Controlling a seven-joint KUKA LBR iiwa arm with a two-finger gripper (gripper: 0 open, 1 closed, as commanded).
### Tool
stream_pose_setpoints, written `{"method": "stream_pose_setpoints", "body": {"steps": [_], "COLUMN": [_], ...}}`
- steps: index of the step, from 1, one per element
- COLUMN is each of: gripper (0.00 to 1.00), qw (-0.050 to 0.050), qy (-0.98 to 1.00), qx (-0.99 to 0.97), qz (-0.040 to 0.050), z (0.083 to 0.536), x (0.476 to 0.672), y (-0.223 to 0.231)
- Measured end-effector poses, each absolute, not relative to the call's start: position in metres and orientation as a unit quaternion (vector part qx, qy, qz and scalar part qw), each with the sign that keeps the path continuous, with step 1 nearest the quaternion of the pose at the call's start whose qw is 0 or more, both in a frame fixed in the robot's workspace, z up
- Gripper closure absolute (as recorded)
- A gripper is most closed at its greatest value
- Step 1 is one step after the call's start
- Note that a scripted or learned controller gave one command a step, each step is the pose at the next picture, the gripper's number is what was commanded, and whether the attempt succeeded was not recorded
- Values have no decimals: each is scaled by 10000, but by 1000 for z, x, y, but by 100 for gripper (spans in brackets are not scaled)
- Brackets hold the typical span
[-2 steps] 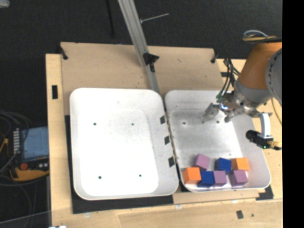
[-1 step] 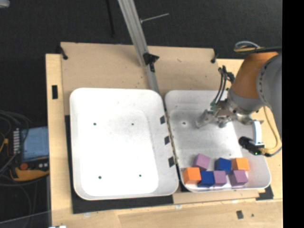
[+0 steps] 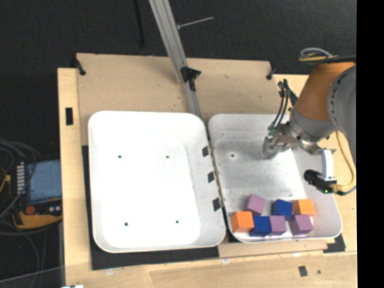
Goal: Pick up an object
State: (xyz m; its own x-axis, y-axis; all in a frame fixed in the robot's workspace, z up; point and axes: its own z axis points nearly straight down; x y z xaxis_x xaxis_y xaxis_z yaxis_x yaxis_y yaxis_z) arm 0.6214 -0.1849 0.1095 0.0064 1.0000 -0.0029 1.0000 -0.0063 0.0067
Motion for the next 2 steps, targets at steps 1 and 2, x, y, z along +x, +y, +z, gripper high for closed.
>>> {"method": "stream_pose_setpoints", "body": {"steps": [1, 2], "gripper": [100, 100], "qw": [36, 34], "qy": [7081, 7087], "qx": [7061, 7055], "qz": [24, 23], "z": [173, 223], "x": [627, 632], "y": [-182, -174]}}
